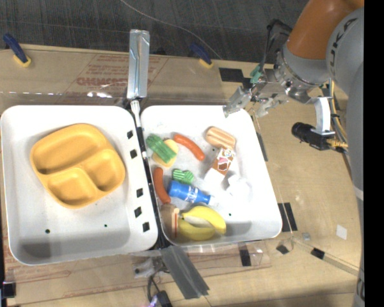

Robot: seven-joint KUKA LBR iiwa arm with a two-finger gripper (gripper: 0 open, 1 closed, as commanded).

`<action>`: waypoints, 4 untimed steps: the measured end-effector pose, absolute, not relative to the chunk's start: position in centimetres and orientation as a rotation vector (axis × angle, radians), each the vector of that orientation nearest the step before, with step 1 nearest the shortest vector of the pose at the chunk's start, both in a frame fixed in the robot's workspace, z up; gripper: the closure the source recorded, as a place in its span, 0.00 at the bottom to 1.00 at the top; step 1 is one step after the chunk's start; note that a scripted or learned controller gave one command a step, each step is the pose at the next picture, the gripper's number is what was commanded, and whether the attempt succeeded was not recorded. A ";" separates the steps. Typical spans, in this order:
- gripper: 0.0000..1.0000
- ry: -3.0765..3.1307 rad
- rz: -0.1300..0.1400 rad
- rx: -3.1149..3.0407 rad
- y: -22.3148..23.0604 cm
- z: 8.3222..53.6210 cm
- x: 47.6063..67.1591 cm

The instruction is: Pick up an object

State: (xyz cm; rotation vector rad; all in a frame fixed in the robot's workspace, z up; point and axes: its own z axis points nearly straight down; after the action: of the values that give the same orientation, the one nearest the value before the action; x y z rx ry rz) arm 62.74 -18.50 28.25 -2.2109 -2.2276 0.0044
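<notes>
The right bin [259, 171] holds several toy foods: a hot dog bun [220, 137], an orange sausage [189, 146], a green and yellow corn piece [161, 149], a red sausage [159, 184], a blue bottle [189, 194], a banana [201, 223], a small red and white carton [223, 162] and a white crumpled piece [238, 187]. My gripper [248, 104] hovers above the bin's far right corner, its fingers [235, 103] spread apart with nothing between them. It is up and to the right of the bun, apart from every object.
The left bin [13, 190] carries a yellow divided tray [78, 164]. A metal divider post [138, 62] stands between the bins at the back. Blue clamps [16, 50] sit on the bench's far edge. A black cable fitting [310, 135] hangs off the arm to the right.
</notes>
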 end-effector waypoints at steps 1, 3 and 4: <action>0.00 -2.233 0.011 -2.196 -21.1 14.0 54.4; 0.00 -1.997 -0.003 -2.427 -11.8 9.3 61.2; 1.00 -1.999 -0.001 -2.422 -11.8 10.3 61.2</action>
State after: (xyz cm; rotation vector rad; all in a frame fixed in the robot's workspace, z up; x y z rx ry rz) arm 61.22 -11.75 10.32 -2.4221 -1.9995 -0.0007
